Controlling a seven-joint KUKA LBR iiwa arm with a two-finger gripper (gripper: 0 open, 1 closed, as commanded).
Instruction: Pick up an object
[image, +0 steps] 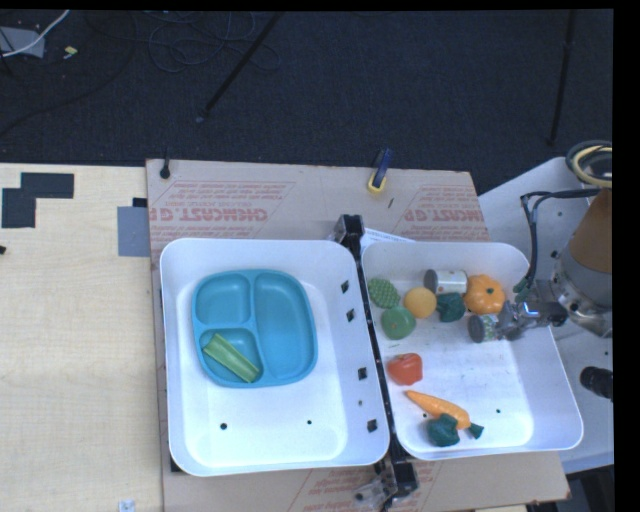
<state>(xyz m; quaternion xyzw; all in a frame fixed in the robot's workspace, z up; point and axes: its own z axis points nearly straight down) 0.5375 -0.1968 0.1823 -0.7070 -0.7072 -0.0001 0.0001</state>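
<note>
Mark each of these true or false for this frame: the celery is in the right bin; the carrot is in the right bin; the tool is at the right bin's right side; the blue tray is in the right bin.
1. The green celery piece lies in the right bin. False: it lies in a compartment of the blue tray, in the left bin.
2. The carrot lies in the right bin. True.
3. The tool is at the right bin's right side, near the orange pumpkin toy. True.
4. The blue tray sits in the right bin. False: it sits in the left bin.
</note>
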